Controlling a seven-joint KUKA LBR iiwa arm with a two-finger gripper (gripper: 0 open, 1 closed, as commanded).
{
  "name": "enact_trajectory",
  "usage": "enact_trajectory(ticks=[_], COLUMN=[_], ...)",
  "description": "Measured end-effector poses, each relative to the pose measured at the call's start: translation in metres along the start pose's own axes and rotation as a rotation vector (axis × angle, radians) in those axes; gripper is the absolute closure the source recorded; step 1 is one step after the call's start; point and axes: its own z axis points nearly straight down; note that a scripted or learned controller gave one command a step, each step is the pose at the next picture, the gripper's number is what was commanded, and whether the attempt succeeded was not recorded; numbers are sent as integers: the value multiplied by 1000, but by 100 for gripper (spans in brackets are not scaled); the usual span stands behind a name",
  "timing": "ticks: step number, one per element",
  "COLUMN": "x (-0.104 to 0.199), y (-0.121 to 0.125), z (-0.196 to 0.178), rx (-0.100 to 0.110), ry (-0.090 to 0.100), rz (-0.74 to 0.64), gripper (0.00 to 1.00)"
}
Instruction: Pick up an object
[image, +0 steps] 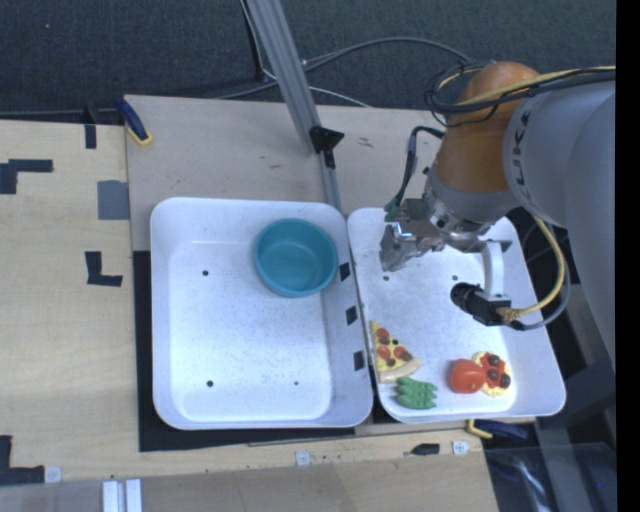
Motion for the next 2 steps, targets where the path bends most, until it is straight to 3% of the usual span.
enact_trajectory(ticks=[2], x=[111], y=[-3], z=[-21], rx=[-1], ry=[0], rz=[-1], gripper=[100])
